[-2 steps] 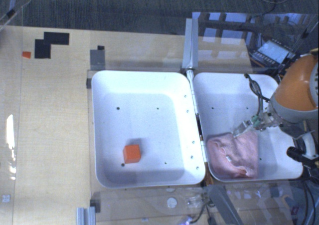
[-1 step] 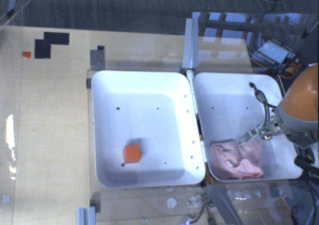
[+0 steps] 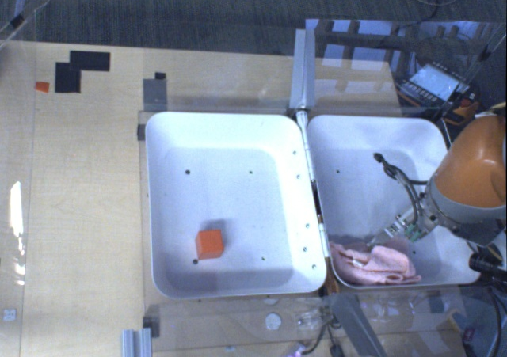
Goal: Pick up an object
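A small orange block (image 3: 210, 244) lies in the left bin (image 3: 166, 189), towards its front left. A crumpled pink cloth (image 3: 372, 263) lies along the front wall of the right bin (image 3: 356, 150). My gripper (image 3: 398, 230) reaches in from the right under the arm's orange band (image 3: 475, 169). Its tip is low in the right bin, just above the right part of the pink cloth. Whether it touches the cloth cannot be made out.
A grey metal divider (image 3: 301, 70) stands behind the seam between the two bins. Cables and a small screen (image 3: 434, 82) sit behind the right bin. Black patches (image 3: 78, 69) mark the bench at the far left.
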Controlling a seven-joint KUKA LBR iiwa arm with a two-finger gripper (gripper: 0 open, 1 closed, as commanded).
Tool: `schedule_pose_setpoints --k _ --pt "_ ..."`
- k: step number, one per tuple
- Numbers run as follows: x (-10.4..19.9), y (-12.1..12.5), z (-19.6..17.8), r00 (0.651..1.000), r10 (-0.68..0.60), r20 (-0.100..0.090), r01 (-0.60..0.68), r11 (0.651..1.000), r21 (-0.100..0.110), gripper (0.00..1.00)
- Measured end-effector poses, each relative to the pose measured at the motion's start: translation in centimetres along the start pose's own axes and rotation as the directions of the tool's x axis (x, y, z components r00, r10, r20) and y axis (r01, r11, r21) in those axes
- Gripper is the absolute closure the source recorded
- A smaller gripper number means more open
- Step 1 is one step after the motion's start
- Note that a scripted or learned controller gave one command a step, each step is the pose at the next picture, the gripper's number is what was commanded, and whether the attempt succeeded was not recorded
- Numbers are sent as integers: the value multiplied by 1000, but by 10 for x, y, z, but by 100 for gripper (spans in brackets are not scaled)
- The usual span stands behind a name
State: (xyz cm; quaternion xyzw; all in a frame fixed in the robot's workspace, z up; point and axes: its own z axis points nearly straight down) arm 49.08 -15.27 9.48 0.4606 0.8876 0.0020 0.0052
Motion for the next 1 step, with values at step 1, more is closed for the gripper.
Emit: schedule_pose_setpoints --k 1 --pt "-62 -4 -36 938 346 -1 -346 938 6 0"
